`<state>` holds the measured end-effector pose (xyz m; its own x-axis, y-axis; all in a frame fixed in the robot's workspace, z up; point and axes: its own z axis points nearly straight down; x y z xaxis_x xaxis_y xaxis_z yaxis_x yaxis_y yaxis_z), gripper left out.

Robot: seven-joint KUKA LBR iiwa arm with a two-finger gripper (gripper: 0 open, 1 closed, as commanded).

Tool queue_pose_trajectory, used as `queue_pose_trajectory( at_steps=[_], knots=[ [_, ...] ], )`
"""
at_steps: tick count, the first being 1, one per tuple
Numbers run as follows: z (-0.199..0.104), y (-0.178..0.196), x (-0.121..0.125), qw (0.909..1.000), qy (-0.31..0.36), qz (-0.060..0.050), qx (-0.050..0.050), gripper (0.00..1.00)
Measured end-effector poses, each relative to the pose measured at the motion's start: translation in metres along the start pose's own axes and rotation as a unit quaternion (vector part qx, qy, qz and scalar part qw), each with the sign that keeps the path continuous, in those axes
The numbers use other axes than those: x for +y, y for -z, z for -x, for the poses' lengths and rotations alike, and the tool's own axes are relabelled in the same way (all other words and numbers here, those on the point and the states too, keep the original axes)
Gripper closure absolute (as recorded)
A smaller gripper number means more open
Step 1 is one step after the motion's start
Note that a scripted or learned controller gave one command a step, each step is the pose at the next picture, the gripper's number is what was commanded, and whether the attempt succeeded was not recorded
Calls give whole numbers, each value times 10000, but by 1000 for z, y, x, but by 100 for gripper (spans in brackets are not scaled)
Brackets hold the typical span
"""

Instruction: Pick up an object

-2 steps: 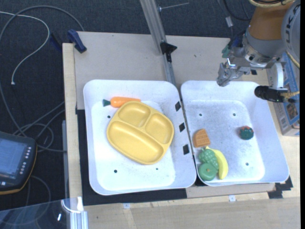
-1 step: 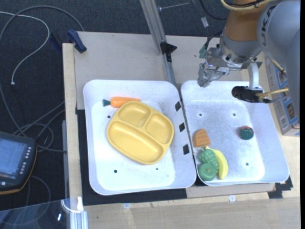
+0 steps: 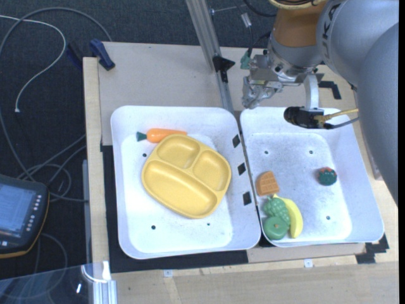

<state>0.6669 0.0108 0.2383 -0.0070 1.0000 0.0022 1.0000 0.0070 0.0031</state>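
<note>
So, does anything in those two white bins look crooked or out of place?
Only slightly: the yellow divided plate lies turned at a slant in the left bin, not square with its walls, close to the carrot. Nothing looks spilled or broken.

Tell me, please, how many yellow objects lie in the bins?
2: a yellow divided plastic plate in the left bin; a yellow toy banana at the right bin's near edge.

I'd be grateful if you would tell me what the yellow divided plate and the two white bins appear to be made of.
Yellow plate: likely moulded plastic, smooth semi-gloss; uniform colour, rounded compartment ridges, soft highlights. Left bin and right bin: probably thin formed plastic, matte and speckled; rounded corners and raised rims, though coated metal cannot be ruled out.
</note>
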Motion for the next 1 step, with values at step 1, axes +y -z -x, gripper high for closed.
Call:
queue_pose_trajectory(
  at_steps=[1],
  knots=[
    [-55,-12,-3,10000,-4,-30,0,100]
  ],
)
